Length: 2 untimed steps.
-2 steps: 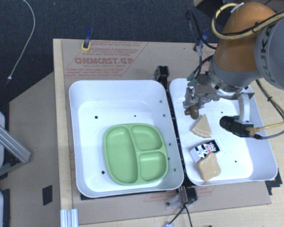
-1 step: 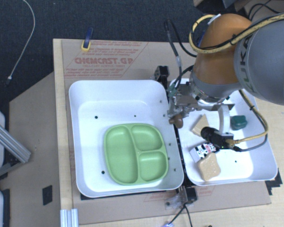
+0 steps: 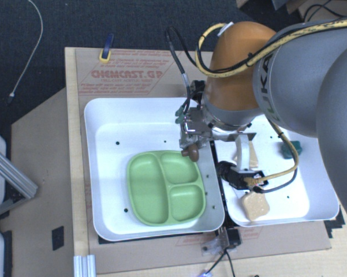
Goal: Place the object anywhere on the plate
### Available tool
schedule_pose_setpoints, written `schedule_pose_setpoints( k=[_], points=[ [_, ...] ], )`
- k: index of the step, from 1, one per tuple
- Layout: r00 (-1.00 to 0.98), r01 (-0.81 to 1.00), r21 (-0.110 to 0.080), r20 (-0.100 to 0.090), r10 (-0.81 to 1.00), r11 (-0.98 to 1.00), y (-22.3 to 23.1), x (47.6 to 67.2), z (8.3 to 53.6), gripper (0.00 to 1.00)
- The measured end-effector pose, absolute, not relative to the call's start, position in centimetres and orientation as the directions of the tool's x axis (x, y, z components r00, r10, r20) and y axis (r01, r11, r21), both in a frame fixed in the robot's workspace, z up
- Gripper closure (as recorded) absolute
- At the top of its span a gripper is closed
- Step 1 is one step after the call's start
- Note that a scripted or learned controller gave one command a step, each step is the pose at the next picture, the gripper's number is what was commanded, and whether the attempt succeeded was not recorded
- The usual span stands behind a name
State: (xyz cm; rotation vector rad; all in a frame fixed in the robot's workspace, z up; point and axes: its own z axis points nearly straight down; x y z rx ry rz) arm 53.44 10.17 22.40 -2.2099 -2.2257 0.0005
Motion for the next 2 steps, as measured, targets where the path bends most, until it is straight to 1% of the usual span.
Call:
schedule_pose_setpoints(
  k=[1, 2],
  points=[
    [-0.006, 1.0, -0.005, 0.002, 1.0, 0.006, 14.74, 50.85, 21.75, 1.0],
    [0.0, 1.0, -0.003, 0.0, 1.0, 0.0, 14.43, 50.98, 21.78, 0.0]
  ],
)
